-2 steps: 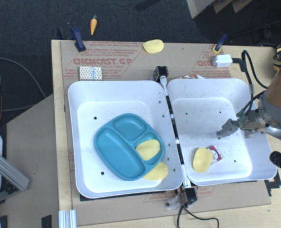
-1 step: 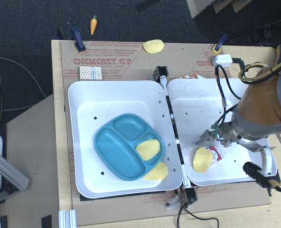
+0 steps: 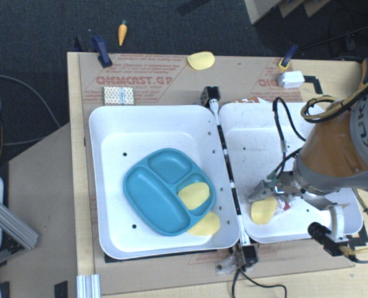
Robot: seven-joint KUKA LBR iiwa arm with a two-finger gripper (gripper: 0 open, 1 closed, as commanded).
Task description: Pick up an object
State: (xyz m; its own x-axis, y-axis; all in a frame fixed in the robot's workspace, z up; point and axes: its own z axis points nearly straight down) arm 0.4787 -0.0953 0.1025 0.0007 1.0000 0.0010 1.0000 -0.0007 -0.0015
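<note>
Camera view shows us the counter [image 3: 78, 166] carrying two shallow white bins side by side; the left bin [image 3: 109, 135] holds a blue divided plate [image 3: 159, 194] set at a slant, with one yellow piece [image 3: 194, 195] lying in its small right compartment and another yellow piece [image 3: 204, 225] just off the plate's lower edge on the bin floor; we see the grey and orange arm [image 3: 333, 148] reaching over the right bin [image 3: 252, 129] from the right, its end effector [image 3: 272, 191] low near that bin's front; a yellow object [image 3: 263, 212] lies on the bin floor just below and touching the tool in our view; we cannot tell how far the end effector is parted, nor whether it has hold of anything; a further yellow piece [image 3: 201, 60] rests on the counter behind the bins.
</note>
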